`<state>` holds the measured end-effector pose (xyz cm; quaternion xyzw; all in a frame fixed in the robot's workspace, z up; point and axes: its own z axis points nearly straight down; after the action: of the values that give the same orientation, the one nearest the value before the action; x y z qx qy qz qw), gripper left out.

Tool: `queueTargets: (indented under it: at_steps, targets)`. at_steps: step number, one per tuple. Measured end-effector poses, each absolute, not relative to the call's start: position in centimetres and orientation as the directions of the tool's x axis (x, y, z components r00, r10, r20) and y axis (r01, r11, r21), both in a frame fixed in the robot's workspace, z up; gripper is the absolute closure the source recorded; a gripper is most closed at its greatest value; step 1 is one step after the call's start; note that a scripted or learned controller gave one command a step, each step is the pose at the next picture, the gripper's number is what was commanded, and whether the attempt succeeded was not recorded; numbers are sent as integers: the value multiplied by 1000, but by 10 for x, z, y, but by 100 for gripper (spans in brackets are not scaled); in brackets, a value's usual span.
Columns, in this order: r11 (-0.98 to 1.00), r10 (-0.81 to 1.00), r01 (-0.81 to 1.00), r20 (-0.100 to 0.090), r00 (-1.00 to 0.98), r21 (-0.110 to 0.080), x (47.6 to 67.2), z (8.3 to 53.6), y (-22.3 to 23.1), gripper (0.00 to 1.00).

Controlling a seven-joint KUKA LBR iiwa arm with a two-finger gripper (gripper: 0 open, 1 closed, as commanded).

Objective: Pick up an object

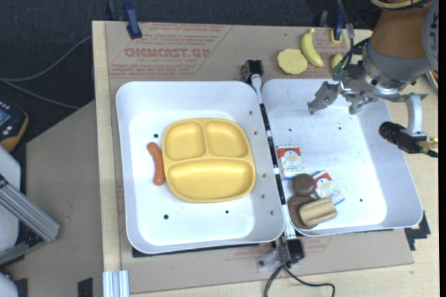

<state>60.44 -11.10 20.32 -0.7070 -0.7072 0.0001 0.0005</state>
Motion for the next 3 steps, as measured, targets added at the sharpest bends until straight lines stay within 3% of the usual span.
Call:
queueTargets:
  at_steps: [1,2,3]
  targets:
    - [3,1000,1000,0,-3,-4,657,77,-106,0]
    - [1,1000,1000,0,-1,3,667,85,-100,0]
    - [-3,1000,1000,-3,3,3,666,85,-150,0]
